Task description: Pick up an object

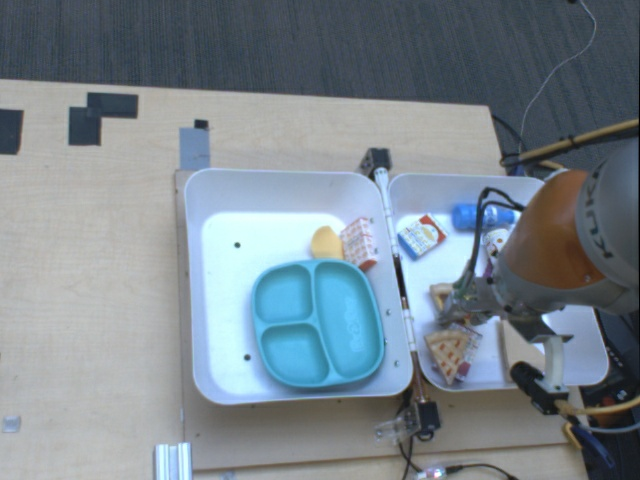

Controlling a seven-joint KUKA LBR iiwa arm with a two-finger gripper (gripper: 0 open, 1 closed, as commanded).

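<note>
Bins showing white; plate showing light blue; ball yellow; packet white, red and blue; surface pale tan.

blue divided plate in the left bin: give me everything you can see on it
The blue divided plate is a light teal, rounded-rectangle tray that looks like moulded plastic, with three compartments: two smaller ones on the camera's left, one long one on the right. It lies flat, right side up, slightly rotated, in the near right part of the left bin. Its compartments look bare. At its far edge a small yellow item and a red-and-white packet sit against or just beside the rim.
</note>
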